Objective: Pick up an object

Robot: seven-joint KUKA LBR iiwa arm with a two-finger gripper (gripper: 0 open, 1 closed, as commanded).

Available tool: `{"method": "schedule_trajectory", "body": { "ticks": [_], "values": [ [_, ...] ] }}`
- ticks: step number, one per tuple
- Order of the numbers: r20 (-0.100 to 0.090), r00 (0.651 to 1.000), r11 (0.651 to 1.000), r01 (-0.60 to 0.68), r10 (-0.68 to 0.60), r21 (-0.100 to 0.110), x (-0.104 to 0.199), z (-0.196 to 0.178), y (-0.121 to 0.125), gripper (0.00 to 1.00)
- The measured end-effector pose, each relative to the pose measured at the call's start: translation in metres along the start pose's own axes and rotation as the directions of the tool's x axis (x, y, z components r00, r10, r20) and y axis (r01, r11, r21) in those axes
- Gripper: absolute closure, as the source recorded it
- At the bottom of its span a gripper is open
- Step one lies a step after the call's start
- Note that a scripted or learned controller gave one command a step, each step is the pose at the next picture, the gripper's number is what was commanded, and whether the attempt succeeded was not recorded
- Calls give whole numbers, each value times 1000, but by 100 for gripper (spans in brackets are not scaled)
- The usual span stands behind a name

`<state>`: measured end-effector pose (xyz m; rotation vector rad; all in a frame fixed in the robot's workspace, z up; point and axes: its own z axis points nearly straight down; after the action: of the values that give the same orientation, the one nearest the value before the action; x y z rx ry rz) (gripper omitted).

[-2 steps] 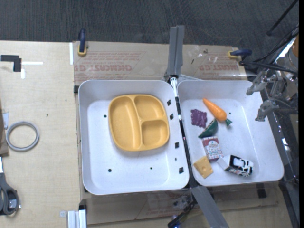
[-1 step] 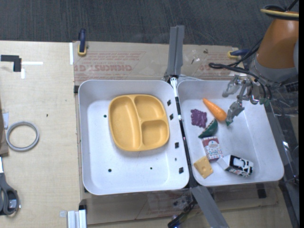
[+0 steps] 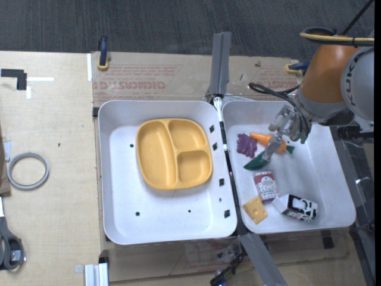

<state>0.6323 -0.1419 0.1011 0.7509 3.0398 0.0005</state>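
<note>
Nearest the camera, along the front wall of the right bin (image 3: 333, 222), lie three loose things: a yellow cheese wedge (image 3: 255, 210) in the front left part, a black-and-white carton (image 3: 299, 208) tipped on its side to the wedge's right, and a small red packet (image 3: 266, 186) just behind the wedge. They sit as if tumbled there, well apart from one another, which leaves room around each for fingers to come down. Left of the wedge, across the divider, the left bin (image 3: 113, 195) carries a yellow divided plate (image 3: 174, 154) lying flat near its middle, with bare floor on all sides. Farther back from the wedge, in the middle of the right bin, a purple grape bunch (image 3: 244, 143), an orange carrot (image 3: 261, 138) and a dark green leaf-shaped piece (image 3: 258, 161) crowd together, touching or nearly so. The gripper (image 3: 275, 148) is down among this cluster, its tip on or just above the green piece beside the carrot; whether its fingers are spread or closed, or have anything between them, cannot be told from this view. I judge that cluster to be the target, and the crowding makes a clean grasp of one item doubtful. Beyond the gripper the grey arm (image 3: 333, 70) with its orange band rises over the bin's far right corner.
</note>
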Motion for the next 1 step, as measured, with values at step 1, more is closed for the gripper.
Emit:
{"method": "schedule_trajectory", "body": {
  "ticks": [1],
  "values": [
    [10,1000,1000,4,-4,-1,-2,-9,2,100]
  ]
}}
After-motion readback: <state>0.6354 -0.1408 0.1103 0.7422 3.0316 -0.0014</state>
